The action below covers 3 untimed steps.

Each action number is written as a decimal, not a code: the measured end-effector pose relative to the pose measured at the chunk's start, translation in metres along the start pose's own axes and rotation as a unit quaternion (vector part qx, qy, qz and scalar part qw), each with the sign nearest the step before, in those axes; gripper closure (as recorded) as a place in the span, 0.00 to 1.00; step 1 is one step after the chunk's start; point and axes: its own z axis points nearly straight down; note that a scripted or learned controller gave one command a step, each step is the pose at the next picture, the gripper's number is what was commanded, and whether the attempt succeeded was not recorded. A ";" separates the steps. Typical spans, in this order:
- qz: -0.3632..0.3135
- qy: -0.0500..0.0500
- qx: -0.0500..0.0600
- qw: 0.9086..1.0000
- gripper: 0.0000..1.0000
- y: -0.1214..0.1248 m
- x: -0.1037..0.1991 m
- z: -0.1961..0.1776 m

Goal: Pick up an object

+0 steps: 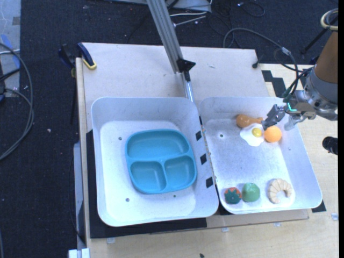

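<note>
In the right bin (pixel 301 160) a fried egg toy (pixel 252 135) lies near the back, with an orange ball (pixel 273 135) touching its right side and a brown bread-like piece (pixel 244 120) just behind it. At the bin's front edge sit a red-and-green toy (pixel 232 195), a green one (pixel 250 192) and a croissant (pixel 280 190). My gripper (pixel 278 117) hangs over the bin's back right corner, just above and behind the orange ball. Nothing shows between its fingers.
The left bin (pixel 107 144) holds a blue divided plate (pixel 160 160). A slanted metal pole (pixel 167 31) rises from the bench behind the bins. Cables lie on the dark floor at the back and left.
</note>
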 end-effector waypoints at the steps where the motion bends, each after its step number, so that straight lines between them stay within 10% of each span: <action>1: 0.000 0.000 -0.002 1.000 0.00 0.001 0.000 -0.002; 3: 0.000 0.001 0.001 1.000 0.00 -0.005 0.009 0.097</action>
